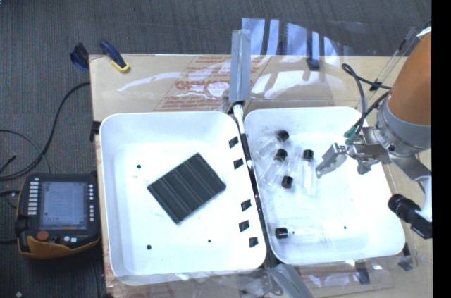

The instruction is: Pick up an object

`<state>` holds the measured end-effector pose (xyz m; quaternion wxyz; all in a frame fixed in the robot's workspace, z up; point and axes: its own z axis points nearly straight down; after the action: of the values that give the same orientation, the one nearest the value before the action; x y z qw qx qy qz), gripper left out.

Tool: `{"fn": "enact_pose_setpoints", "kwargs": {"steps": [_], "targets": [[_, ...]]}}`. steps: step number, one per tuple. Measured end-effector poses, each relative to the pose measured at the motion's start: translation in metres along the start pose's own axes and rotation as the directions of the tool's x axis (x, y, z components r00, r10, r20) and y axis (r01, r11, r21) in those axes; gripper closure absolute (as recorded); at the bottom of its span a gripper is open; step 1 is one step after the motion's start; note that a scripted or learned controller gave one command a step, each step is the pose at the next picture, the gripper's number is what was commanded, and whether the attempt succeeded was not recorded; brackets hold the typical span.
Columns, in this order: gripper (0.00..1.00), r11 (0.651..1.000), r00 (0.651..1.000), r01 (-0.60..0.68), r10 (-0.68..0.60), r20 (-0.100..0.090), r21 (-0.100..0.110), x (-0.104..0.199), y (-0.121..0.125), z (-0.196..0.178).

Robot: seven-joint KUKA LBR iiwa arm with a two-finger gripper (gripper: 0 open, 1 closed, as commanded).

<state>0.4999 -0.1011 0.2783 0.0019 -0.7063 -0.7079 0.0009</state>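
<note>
Vials [282, 157] with black caps, clear-bodied and hard to outline against the white floor, lie scattered in the right bin [373, 237]; these are the likeliest candidates for the pick. Four caps cluster in the bin's upper left part, near the divider between the bins, and one further vial [299, 234] lies on its side near the front wall, well apart from the cluster. The left bin [116, 149] holds a dark ribbed slab [187, 187], lying flat and turned at an angle, untouched.

The gripper [330, 163] is over the right bin, just beside the cluster on its right side, with the arm [412, 89] entering from the right edge. Whether its fingers are parted or closed cannot be told at this slant (the metal parts merge into one pale shape), and nothing is seen between them.

Assessment of progress: the approach appears made, since the tool is stationed close to the vials. No grasp is evident and no object is off the bin floor. Remaining, in my judgement: closing on one vial, securing it, and lifting it clear.
</note>
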Motion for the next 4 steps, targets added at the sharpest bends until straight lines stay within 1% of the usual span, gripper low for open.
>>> {"fn": "enact_pose_setpoints", "kwargs": {"steps": [1,2,3,4], "targets": [[0.00,1.000,1.000,0.007,-0.007,-0.001,0.000,-0.013,0.035,0.129],[0.00,0.999,0.999,0.035,-0.035,0.001,-0.002,0.003,0.087,0.188],[1.00,1.000,1.000,0.030,-0.030,-0.002,0.001,0.003,0.086,0.180],[1.00,1.000,1.000,-0.007,0.007,0.001,-0.003,0.069,0.116,0.075]]}}
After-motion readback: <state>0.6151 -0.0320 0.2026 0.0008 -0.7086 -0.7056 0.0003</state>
